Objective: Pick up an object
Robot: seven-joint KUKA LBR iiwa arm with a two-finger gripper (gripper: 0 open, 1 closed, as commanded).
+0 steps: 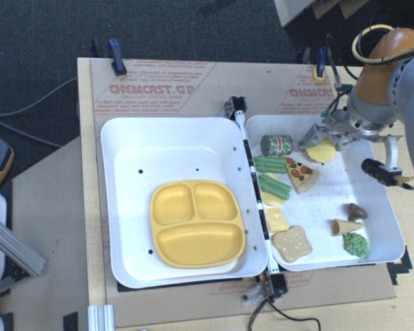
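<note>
White bins sit side by side on a bench (159,92) w/ a printed cardboard-like top. Left bin (124,150) holds a yellow divided plate (196,223), three compartments, lying flat near the bin's middle-front. Right bin (390,219) holds the small toy food items. Along its left wall, back to front: a green can (277,145) on its side, a green bean pod (270,164), a second green piece (274,186), a pale yellow cheese block (277,220), and a tan bread slice (292,243) at the front corner. Pizza slice (301,174) w/ red spots lies just right of the bean pod. Toward the front right: a dark brown piece (357,212), a tan cone-like piece (345,227) just below it, and a green broccoli-like lump (357,244) nearest the front rim.

Grey arm (393,81) w/ orange band comes in from the right, over the back right of the right bin. Gripper (322,143) is down in the bin's back area, right on a yellow piece (321,152), which sits just right of the can and behind the pizza slice. Metal fingers look to be at either side of the yellow piece, touching it, but can't tell if they're closed on it or just resting there. Yellow piece appears to be at bin floor level, not clearly lifted. Black cylinder part (381,172) sticks out from the wrist over the bin's right side.

Blue clamps (115,55) hold the bench top at the back edge.
</note>
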